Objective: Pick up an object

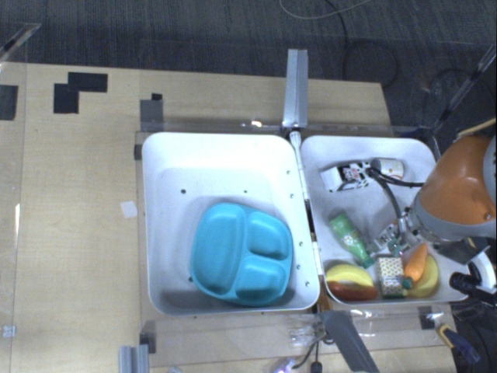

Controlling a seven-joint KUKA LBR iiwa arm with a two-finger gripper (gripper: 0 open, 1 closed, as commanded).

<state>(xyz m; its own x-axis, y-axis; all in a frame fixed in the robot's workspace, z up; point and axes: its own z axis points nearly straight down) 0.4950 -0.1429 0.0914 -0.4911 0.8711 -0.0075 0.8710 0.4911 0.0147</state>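
The right bin (318,158) holds a green bottle (348,238), a yellow banana (345,273) with a red fruit (355,291) against it, a small tan box (390,270), an orange carrot (416,263) and another yellow piece (428,283). My gripper (394,239) hangs low over the bin's lower right part, just above the box and between the bottle and the carrot. The arm's orange band (458,189) covers the wrist behind it. I see nothing lifted clear of the bin floor.
A blue divided plate (241,255) lies in the left bin (155,208). White packets (353,175) and a black cable lie at the back of the right bin. A metal post (296,88) stands behind the divider between the bins.
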